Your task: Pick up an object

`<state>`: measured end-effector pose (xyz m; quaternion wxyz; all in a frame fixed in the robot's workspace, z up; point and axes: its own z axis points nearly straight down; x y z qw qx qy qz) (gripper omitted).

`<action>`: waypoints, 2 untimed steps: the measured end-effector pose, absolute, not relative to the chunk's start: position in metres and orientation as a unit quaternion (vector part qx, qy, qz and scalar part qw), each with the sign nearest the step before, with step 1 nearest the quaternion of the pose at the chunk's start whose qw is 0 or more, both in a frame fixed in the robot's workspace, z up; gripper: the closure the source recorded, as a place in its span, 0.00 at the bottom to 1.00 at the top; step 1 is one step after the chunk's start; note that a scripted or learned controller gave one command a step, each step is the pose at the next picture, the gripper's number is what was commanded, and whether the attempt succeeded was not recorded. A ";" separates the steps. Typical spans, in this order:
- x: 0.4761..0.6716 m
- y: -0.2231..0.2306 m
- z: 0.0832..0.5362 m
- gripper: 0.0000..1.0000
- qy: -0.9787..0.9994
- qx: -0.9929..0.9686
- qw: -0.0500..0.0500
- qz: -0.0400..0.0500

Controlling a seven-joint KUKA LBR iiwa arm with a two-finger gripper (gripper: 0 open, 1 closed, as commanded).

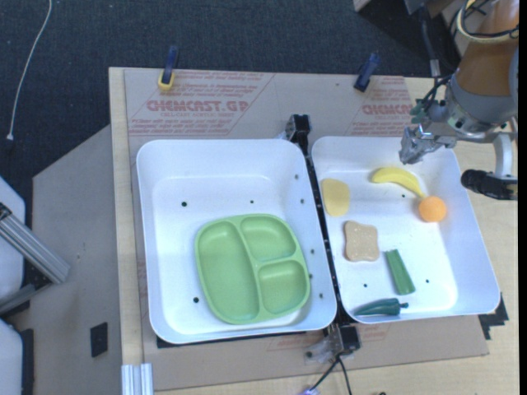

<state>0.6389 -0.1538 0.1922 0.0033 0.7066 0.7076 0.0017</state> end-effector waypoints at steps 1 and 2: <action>0.640 -0.154 0.245 1.00 0.708 0.707 0.004 0.002; 0.626 -0.113 0.239 1.00 0.708 0.706 -0.002 0.000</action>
